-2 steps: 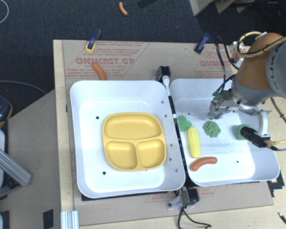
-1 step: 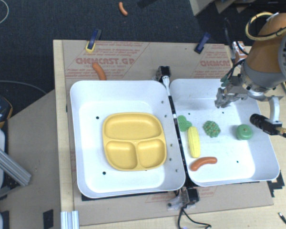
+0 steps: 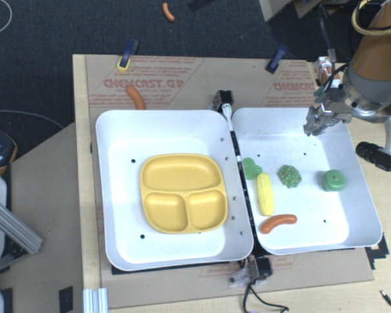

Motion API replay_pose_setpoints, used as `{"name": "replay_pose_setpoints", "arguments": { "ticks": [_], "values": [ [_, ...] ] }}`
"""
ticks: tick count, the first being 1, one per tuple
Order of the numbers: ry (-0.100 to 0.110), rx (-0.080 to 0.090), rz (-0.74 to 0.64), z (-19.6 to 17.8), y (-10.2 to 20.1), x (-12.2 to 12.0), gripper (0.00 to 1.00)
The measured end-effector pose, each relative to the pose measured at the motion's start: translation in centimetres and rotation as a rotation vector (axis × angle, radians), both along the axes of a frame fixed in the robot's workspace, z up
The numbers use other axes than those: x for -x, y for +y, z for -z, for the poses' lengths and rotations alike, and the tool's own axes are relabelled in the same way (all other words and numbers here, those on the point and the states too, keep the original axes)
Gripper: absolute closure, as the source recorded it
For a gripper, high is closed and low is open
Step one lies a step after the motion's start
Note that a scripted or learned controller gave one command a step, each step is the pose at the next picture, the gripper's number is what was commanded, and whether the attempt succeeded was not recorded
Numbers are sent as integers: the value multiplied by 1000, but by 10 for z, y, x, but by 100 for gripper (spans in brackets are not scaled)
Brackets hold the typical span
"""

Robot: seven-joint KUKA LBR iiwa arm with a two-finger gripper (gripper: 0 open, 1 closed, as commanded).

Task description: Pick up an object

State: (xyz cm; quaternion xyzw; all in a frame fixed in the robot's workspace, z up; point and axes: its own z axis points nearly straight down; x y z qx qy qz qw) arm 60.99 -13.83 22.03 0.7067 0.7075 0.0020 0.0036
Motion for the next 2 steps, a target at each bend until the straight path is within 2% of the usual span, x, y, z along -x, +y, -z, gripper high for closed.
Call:
{"name": "replay_pose_setpoints", "arguments": {
  "ticks": [1, 2],
  "values": [
    [11, -5, -4, 6, 53, 16, 100],
    [10, -6, -6, 1, 117, 23, 100]
  ]
}}
